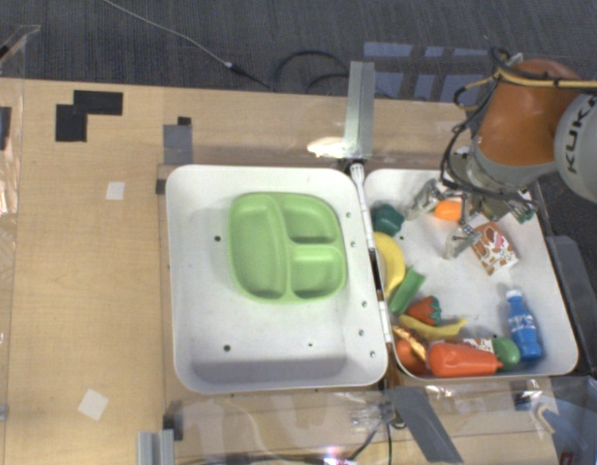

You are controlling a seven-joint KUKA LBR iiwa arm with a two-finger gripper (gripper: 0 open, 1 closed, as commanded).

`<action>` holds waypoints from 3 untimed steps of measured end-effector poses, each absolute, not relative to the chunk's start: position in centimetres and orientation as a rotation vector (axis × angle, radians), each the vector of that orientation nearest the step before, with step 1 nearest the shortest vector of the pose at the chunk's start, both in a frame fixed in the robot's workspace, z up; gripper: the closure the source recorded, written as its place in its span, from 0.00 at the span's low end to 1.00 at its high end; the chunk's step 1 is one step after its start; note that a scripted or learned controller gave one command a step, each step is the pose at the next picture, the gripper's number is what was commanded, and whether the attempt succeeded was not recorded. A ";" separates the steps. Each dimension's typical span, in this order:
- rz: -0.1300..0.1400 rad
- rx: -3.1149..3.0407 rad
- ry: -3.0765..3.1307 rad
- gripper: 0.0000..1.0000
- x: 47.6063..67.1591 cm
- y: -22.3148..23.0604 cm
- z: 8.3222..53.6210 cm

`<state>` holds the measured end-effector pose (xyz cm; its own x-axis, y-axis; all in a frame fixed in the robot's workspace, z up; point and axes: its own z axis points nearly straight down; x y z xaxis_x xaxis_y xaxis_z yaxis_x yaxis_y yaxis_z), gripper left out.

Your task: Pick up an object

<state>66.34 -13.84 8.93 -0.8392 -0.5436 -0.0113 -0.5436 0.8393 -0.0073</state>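
Camera view shows the gripper [452, 216] with fingers spread wide around a small orange object [448, 210], not clamped on it. Just beside them lies a snack packet [493, 247]; closing off-centre may push the orange piece away.

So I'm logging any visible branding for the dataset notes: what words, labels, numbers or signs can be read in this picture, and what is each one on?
"KUK", cut off by the picture's edge: on the grey robot arm at the right.
Red and white printed packet in the right white bin: print too blurred to read.
Small blue plastic bottle with white label: too small to read.
Nothing else bears readable text.
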 end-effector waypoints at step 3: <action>0.004 -1.201 2.901 1.00 66.9 -20.4 14.4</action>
